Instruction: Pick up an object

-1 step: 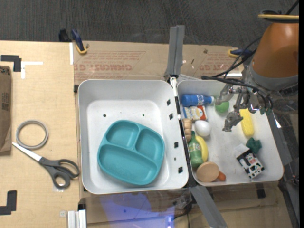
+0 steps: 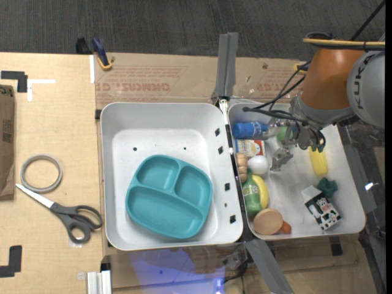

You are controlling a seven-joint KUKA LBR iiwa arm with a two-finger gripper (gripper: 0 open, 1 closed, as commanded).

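Bench of pale board and cardboard, bearing two white bins side by side; dark carpet beyond.

1. Gripper (image 2: 283, 158). We find it low in the right bin (image 2: 349, 182), over a bare patch of floor. Whether it is open or closed, we cannot tell; tangled cables and grey metal blur the tip. We see nothing held in it.

2. White egg (image 2: 258, 163). It lies just beside the gripper, toward the divider. We judge it the nearest candidate, though round and likely to roll.

3. Yellow corn cob (image 2: 318, 162). It lies near the gripper on the other side and stands clear of its neighbours, which should make it easier to take.

4. Blue bottle (image 2: 248, 129) and red-and-white carton (image 2: 251, 147). Both are pushed against the divider wall. We judge them awkward to grip, as the wall leaves little room.

5. Green-and-yellow item (image 2: 254, 192) and tan round cup (image 2: 267, 221). They are crowded into the near corner, apparently touching.

6. Black-and-white carton (image 2: 323, 211). It lies tilted by the near rim, with a small green piece (image 2: 327, 185) just beside it.

7. Arm (image 2: 331, 78). Its orange band sits above the far end of the right bin, and the arm reaches down at a slant.

8. Left bin (image 2: 122, 127). It holds one teal divided plate (image 2: 169, 196), flat and well apart from the gripper.

9. Scissors (image 2: 67, 213) and tape ring (image 2: 41, 172). They lie on the bench outside the bins, set aside from the work.

Status: pick not yet made.
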